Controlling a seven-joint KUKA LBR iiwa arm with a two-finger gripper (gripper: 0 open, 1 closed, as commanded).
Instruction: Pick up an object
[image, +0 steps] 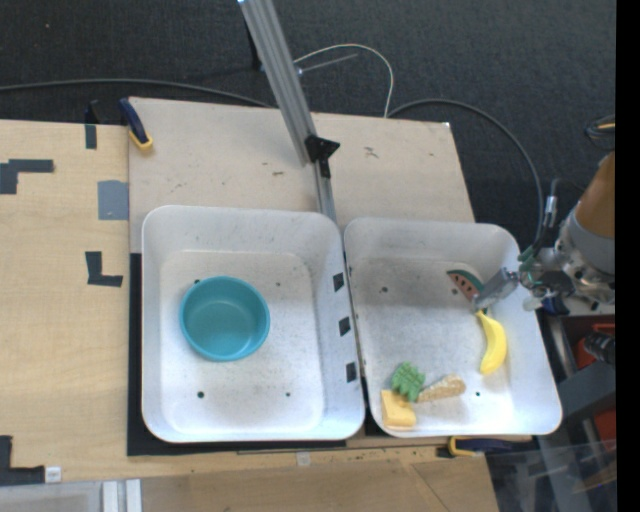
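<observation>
My gripper (503, 284) hangs over the right edge of the right bin (430, 240), its tip just right of a small watermelon slice (462, 283) and above the top end of a yellow banana (491, 343). Nothing can be seen held in it. Near the right bin's front lie a green leafy toy (407, 380), a tan biscuit-like piece (442, 389) and a yellow block (398, 410). A teal bowl (225, 318) sits in the left bin (180, 225).
A slanted metal pole (290, 85) runs down from the top to the divide between the bins. Cables curve across the dark floor behind. The grey arm with its orange band (603, 200) stands at the right edge.
</observation>
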